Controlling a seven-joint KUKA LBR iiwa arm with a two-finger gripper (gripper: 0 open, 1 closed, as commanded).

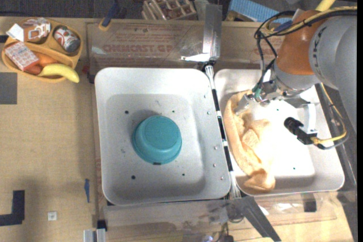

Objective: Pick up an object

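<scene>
Two white bins sit side by side on a brown bench. I cannot tell how the gripper [252, 96] is set. It hangs over the yellow cloth [249, 144] bunched along the right bin's [323, 175] 9 o'clock wall. A teal bowl [157, 139] sits mid left bin [113, 93], with room around it

2 objects lie in the bins. A teal bowl [157, 139] sits upside down near the middle of the left bin [113, 93], its round base facing up, clear of all 4 walls. A crumpled yellow-orange cloth [248, 144] lies in the right bin [323, 173], bunched along the left wall from near the top corner down to the bottom edge, with pale folds at its middle.
</scene>
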